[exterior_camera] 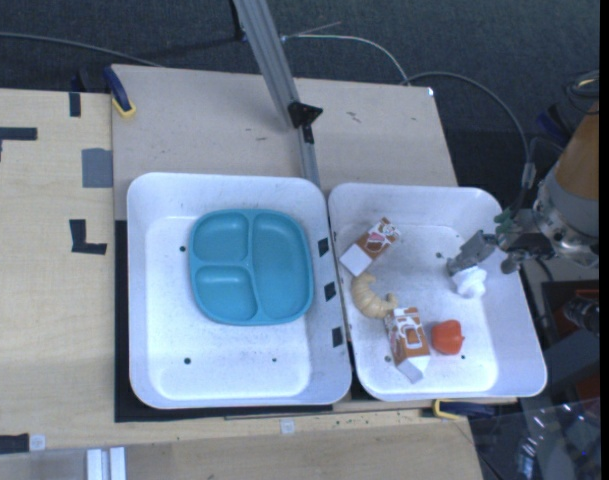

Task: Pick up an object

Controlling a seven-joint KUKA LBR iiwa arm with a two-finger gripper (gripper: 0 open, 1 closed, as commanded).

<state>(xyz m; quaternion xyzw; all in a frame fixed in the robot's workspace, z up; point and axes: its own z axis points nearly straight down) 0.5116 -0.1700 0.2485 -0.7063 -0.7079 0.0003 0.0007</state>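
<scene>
My gripper [481, 264] hangs over the right side of the right bin [504, 368], its fingers [466, 253] spread open with nothing between them. A small white object [471, 284] lies on the bin floor just below the fingertips. Further left lie a brown-and-white carton [378, 239], a tan croissant-shaped piece [370, 296], a second carton [408, 335] and a red object [446, 337] beside it.
The left bin [154, 368] holds a teal divided plate [252, 266]. A metal pole [274, 58] slants down to the wall between the bins. Cables run across the bench behind the right bin.
</scene>
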